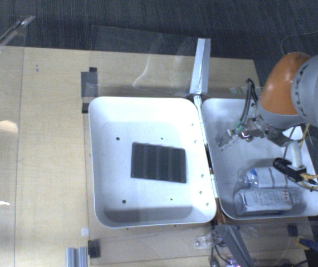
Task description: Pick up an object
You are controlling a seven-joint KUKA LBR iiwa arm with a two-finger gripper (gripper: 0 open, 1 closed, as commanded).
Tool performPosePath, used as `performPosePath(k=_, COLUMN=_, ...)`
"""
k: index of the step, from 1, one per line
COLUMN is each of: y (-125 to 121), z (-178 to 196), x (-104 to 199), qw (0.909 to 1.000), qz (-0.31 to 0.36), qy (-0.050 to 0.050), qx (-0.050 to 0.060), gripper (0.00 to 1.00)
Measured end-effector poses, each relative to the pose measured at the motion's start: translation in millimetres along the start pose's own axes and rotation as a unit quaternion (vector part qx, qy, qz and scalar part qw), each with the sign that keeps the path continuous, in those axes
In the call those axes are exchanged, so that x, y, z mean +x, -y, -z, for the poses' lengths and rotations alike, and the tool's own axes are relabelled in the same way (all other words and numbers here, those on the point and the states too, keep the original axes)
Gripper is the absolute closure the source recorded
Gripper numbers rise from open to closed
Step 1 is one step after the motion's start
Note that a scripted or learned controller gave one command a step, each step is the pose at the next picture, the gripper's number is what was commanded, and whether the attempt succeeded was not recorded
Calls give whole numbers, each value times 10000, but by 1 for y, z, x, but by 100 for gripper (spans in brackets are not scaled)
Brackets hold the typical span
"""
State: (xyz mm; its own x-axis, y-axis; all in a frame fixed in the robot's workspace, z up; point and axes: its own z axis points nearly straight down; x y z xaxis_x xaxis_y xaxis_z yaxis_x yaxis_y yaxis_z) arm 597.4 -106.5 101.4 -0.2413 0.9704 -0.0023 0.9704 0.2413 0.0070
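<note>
My gripper (234, 135) hangs over the far half of the right bin (220, 174), near its wall shared with the left bin (106, 149); whether my jaws are spread or pressed together, I cannot tell. A clear plastic bottle (267, 192) lies on its side along the right bin's near edge, long axis parallel to that edge. Its label carries a red band; the writing is too small to read. A dark ribbed mat (159, 163) lies flat at the left bin's centre.
</note>
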Motion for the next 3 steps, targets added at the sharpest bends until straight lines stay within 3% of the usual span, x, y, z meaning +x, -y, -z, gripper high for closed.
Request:
performPosePath(k=1, y=103, z=8, x=8, qw=9977, qz=665, qy=40, qx=-98, gripper=0)
performPosePath(k=2, y=73, z=-11, x=34, qw=9984, qz=559, qy=17, qx=-40, gripper=0)
performPosePath(k=3, y=33, z=-12, x=18, qw=9998, qz=-215, qy=7, qx=-23, gripper=0)
